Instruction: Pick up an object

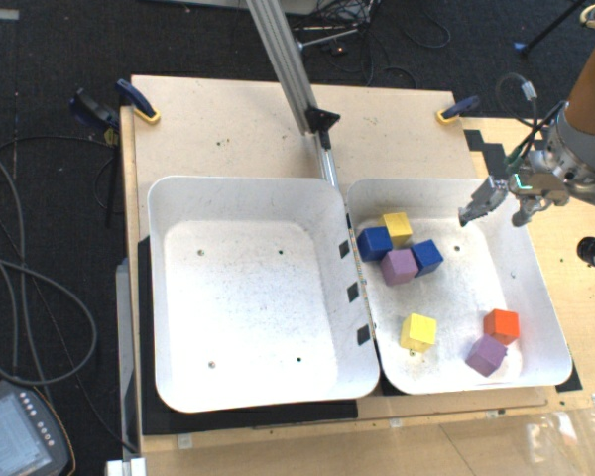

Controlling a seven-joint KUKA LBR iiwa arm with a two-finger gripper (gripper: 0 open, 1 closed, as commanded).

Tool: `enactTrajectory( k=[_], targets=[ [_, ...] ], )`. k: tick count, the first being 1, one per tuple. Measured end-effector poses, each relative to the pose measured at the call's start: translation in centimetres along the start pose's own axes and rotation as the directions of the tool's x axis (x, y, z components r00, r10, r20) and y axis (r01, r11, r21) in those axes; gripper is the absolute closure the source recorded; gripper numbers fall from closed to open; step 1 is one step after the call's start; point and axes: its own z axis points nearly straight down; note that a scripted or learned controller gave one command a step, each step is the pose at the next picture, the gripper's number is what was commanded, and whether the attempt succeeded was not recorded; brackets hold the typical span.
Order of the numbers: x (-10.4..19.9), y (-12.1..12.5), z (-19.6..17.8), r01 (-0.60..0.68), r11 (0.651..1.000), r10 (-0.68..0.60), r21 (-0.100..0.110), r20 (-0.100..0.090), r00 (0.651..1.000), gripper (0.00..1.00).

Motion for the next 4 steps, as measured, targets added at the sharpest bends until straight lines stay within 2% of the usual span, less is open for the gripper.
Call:
enactTrajectory(
  k=[1,2,3,4],
  targets=[
    [0.0,0.1,-0.2,0.000,1.000,0.000,-0.003,0.001,1.000,0.00],
    [-0.5,0.6,4.5,-0.003,1.000,0.003,0.001,0.001,1.000,0.00],
    [-1.0,0.5,10.8,-0.004,1.000,0.004,0.004,0.000,1.000,0.00],
    [-1.0,0.3,15.0,-0.004,1.000,0.004,-0.001,0.000,1.000,0.00]
  ],
)
